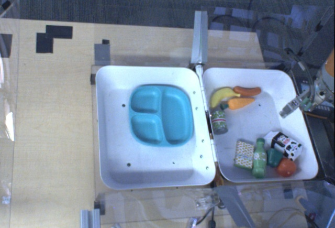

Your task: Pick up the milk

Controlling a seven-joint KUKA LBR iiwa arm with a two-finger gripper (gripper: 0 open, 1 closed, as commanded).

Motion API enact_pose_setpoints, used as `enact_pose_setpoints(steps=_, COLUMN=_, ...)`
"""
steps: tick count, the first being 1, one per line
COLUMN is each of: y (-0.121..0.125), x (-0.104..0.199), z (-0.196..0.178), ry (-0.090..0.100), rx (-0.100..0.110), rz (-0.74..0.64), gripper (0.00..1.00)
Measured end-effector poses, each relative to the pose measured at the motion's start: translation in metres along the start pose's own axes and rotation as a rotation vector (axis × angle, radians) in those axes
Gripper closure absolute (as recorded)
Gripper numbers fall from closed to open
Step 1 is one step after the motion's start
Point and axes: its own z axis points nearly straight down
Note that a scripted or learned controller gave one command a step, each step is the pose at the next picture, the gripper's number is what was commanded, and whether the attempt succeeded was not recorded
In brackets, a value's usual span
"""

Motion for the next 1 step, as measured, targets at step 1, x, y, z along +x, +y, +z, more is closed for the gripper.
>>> enact_pose_setpoints(steps=1, y=-0.0003, x=-0.0001, z=0.0003, ry=0.001, rx=0.0, rz=0.001, gripper=0.0)
